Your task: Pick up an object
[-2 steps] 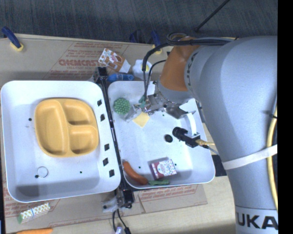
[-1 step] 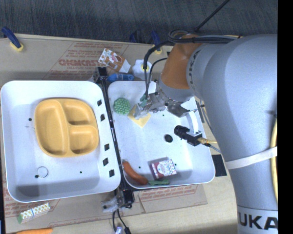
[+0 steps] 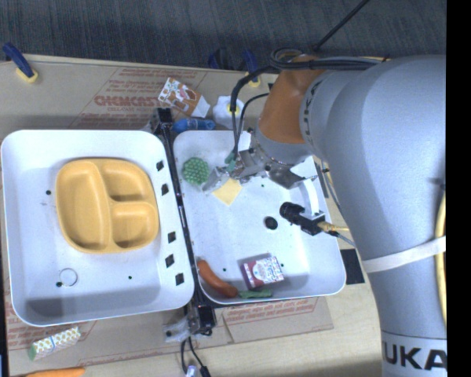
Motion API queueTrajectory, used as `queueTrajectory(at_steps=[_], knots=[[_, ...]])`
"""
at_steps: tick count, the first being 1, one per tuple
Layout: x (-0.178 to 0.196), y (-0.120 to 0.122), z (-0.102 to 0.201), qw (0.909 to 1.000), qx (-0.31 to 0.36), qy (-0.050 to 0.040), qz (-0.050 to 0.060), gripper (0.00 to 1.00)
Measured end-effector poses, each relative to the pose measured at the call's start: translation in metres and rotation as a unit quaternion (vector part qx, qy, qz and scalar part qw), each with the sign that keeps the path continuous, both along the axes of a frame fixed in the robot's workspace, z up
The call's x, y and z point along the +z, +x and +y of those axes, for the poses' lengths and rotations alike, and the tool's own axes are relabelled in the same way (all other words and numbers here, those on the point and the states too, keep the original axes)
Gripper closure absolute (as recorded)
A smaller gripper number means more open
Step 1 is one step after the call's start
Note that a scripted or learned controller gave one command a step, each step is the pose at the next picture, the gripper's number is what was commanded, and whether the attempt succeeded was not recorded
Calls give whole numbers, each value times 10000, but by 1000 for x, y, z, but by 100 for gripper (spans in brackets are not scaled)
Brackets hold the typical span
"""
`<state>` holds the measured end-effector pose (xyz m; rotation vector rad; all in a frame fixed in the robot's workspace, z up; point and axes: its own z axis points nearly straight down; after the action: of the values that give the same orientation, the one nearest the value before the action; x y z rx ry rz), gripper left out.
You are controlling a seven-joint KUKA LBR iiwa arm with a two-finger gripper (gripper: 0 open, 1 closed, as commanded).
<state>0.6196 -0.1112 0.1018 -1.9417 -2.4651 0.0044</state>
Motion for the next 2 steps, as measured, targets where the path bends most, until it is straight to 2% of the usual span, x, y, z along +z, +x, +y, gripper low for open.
queueTrajectory(at_steps=[1, 2], knots=[[-10, -7, 0, 9760, -2177, 0, 5, 0], [0, -6, 1, 9767, -2144, 2, 21, 100]])
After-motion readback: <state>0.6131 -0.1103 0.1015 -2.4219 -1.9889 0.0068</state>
